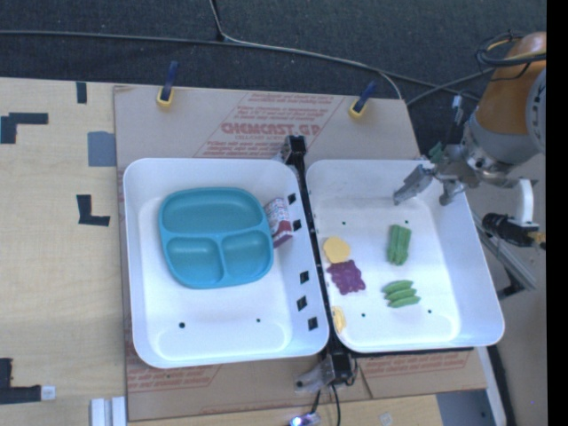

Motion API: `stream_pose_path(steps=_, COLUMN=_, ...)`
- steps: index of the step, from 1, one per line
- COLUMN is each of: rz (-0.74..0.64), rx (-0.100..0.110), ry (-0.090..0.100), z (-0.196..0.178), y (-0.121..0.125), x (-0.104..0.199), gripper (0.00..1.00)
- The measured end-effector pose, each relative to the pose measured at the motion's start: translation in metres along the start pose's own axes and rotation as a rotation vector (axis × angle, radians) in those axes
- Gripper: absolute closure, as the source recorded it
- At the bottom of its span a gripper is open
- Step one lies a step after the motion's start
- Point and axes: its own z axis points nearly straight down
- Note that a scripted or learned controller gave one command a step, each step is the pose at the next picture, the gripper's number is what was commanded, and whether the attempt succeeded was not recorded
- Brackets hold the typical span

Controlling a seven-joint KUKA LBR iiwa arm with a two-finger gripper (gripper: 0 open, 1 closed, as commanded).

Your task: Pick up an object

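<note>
the tool (429, 185) hangs over the far right corner of the right bin (461, 264), its two fingers spread apart with nothing between them, and the grey arm (510, 105) with its orange band reaches in from the right. in the right bin, a green pickle-like piece (398, 243) lies near the middle, just nearer than the tool and apart from it. nearer still lies a green bean pod (401, 293). toward the bin's left side sit a yellow piece (336, 250) and, touching its near edge, a purple grape cluster (347, 277). another small yellow piece (338, 319) lies at the near left corner. in the left bin (146, 327) a blue divided plate (216, 236) rests, with a small red and white can (280, 221) just beside its right edge. both bins sit on the bench (53, 264).
</note>
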Motion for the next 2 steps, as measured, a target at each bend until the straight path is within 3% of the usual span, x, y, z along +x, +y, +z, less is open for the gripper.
stream_pose_path(steps=1, rz=0.0, rx=0.003, ry=0.001, z=0.065, y=-0.004, x=0.002, gripper=0.0)
stream_pose_path(steps=2, rz=-0.002, rx=-0.004, ry=0.0, z=0.05, y=-0.002, x=0.002, gripper=1.0)
